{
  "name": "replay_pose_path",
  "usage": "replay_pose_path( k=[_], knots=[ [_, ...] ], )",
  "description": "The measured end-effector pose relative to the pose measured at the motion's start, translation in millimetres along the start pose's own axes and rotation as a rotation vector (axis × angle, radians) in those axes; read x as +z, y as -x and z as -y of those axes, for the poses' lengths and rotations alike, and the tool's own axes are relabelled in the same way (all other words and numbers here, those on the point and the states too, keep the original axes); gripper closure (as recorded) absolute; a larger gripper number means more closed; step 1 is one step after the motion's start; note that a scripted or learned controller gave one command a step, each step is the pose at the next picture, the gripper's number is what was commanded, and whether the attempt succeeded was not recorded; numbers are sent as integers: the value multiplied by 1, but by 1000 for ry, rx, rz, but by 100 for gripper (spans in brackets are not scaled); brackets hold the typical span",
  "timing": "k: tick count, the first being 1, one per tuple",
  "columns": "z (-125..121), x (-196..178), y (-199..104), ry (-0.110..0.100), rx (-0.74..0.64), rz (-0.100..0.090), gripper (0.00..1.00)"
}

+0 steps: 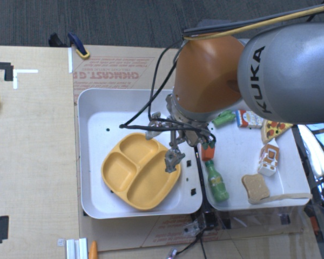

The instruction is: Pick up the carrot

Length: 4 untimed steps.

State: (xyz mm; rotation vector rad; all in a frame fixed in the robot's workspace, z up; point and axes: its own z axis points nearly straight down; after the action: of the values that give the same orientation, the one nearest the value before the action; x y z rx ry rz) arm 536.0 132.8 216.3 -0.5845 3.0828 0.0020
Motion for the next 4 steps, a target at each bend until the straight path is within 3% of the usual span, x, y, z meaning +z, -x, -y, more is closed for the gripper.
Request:
replay_pose_path(
  k=[1, 2, 3, 4],
  knots=[
    [11, 62, -54, 0, -171, -4, 0],
    [17, 105, -33, -2, 84, -3, 0],
    [17, 96, -31, -2, 85, 4, 100],
    [14, -49, -45, -1, 37, 1, 100]
  ],
)
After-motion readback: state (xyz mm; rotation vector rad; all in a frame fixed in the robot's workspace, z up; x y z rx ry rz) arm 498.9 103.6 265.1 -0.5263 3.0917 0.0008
